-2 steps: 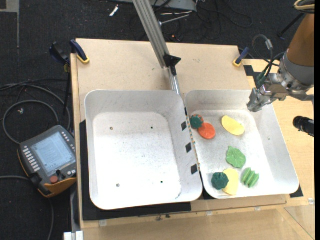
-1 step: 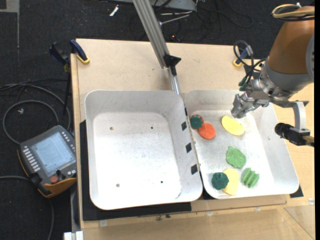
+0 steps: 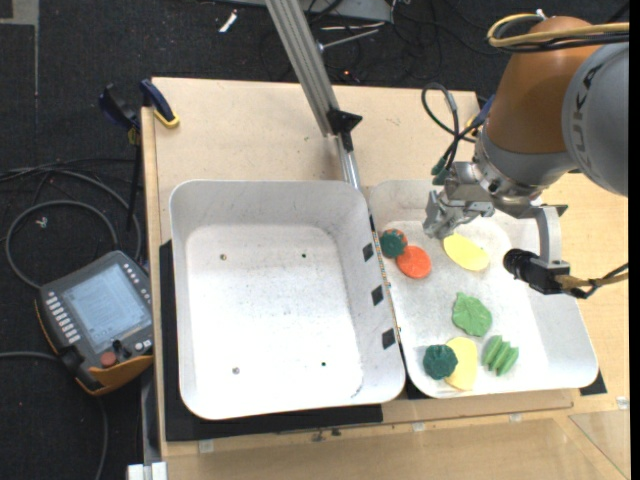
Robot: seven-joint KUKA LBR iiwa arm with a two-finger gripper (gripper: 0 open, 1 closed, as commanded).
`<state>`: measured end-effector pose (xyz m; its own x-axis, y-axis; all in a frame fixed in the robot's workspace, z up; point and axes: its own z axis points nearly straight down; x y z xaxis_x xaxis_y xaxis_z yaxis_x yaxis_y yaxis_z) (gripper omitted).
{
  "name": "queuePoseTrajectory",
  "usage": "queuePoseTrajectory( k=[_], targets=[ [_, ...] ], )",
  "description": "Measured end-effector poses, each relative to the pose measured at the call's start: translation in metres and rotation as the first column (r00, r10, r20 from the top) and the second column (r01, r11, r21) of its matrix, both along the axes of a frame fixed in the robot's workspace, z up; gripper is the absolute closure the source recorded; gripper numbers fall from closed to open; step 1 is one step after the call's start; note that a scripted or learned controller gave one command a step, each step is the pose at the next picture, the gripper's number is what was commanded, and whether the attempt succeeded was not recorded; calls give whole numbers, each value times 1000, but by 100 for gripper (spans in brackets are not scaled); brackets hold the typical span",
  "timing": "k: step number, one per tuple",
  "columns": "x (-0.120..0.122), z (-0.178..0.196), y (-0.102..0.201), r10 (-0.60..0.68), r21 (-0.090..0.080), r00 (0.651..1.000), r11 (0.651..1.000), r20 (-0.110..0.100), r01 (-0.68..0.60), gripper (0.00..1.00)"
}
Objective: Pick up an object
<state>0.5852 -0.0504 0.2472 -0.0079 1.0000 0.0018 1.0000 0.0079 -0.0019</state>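
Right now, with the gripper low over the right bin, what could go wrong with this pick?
1. The gripper sits between the yellow oval piece and the orange ball; it may close on neither or nudge one away.
2. The orange ball touches a dark green piece, so both could shift together.
3. These lie near the bin wall, leaving little room for the fingers.

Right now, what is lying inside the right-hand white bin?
In the right-hand white bin: a pale yellow oval piece, an orange ball beside a dark green lump, a light green leafy piece, a ridged green piece, and a dark green floret overlapping a yellow piece. The arm covers the bin's far corner.
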Motion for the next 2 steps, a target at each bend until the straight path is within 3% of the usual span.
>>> queuePoseTrajectory(
  k=[2],
  targets=[
    [5,-6,110,1,0,1000,1000,3,-1,100]
  ],
)
